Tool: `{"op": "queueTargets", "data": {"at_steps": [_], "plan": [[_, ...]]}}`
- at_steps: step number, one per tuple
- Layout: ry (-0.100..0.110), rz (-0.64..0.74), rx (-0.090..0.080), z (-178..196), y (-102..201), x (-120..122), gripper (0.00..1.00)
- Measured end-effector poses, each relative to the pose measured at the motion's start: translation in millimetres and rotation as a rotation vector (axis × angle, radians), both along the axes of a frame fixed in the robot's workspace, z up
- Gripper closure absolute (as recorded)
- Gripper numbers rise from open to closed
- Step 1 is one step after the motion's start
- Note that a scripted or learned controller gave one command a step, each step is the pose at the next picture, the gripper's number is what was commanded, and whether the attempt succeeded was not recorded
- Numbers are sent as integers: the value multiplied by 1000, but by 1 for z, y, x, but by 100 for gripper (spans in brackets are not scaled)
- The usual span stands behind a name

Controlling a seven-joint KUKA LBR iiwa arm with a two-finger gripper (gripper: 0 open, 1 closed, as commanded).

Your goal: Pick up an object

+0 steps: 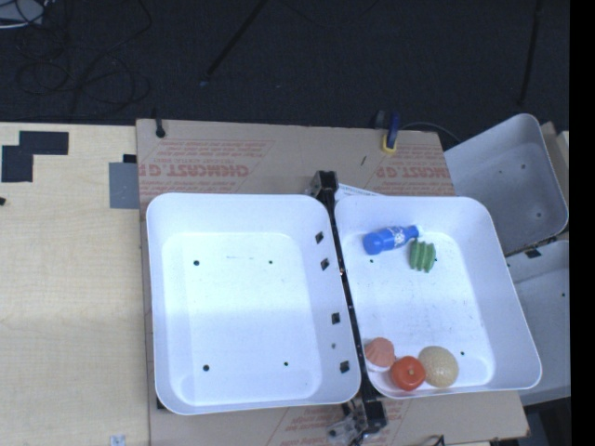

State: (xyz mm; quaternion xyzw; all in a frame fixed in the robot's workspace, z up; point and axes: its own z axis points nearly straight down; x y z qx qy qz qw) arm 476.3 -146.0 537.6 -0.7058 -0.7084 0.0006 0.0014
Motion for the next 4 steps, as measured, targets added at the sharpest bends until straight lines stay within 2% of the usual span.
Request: {"op": "queueTargets", "data": {"at_steps": [4], "plan": [[3, 0, 0, 0, 127, 0, 100]]}}
